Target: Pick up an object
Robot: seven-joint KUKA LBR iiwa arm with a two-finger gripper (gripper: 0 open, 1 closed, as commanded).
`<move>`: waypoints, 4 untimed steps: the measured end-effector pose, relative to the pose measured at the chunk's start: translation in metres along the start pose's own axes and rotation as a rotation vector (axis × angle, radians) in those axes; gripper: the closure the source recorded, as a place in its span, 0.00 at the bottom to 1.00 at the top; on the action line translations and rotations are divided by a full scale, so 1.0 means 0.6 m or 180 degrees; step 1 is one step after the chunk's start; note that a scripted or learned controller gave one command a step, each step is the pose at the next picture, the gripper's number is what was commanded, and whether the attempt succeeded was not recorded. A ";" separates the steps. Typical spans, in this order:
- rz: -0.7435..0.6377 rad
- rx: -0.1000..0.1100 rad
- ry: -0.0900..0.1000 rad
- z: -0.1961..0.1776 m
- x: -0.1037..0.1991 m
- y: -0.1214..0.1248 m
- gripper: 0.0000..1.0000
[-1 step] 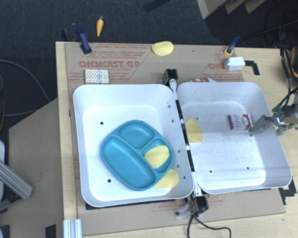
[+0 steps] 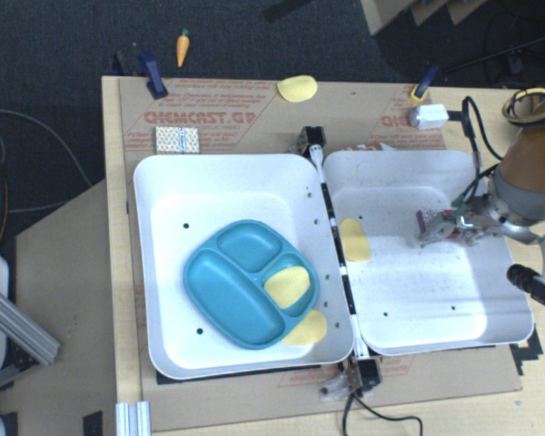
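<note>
Two white bins (image 2: 163,243), jaws (image 2: 429,228) in right bin, grip state unclear

From my station both white bins (image 2: 163,243) look like smooth moulded plastic with a soft sheen; the right one's floor is scuffed and speckled. I read the blue divided tray (image 2: 227,284) as glossy plastic. The yellow pieces (image 2: 289,285) look matt, soft-edged. The bench top (image 2: 218,112) reads as matt brown cardboard with red print. The gripper (image 2: 436,227) shows dull metal. Floor: dark, rough carpet (image 2: 54,44).
</note>
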State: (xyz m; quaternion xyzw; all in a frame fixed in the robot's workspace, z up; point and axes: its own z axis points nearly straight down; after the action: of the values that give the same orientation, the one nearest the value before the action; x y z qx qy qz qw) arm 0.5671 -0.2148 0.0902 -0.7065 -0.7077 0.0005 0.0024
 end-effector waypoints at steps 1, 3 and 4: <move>0.0001 -0.0024 -0.0014 -0.061 -0.011 0.043 0.00; 0.0003 -0.0064 -0.0036 -0.019 0.071 0.056 1.00; 0.0003 -0.0060 -0.0035 -0.019 0.071 0.055 0.00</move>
State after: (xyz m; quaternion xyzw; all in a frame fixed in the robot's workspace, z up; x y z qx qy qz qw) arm 0.6001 -0.1720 0.1014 -0.7068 -0.7074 -0.0023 -0.0081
